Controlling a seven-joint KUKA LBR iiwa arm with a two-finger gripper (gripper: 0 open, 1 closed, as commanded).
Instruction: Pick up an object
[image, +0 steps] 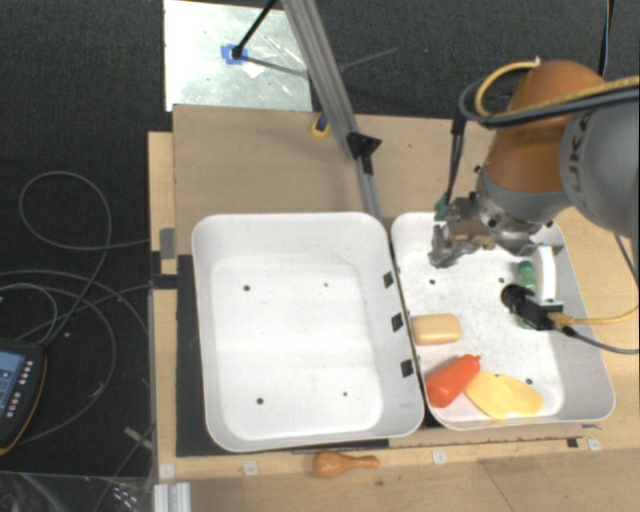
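Camera view: gripper (447, 248) over right bin (590, 385), jaw state unclear. Tan block (436, 328) at bin's left wall, beside red pepper (452, 378); looks light, firm; grasp across short sides.

- A brown wooden bench (260, 160) stands on dark carpet (70, 90).
- Black cables (60, 220) loop across the floor at the left, near a handheld control pendant (15, 385) with a lit screen.
- A pale, shiny sheet (215, 55) lies behind the bench, marked with blue tape (232, 53).
- A grey metal pole (330, 90) slants over the bench's far edge.
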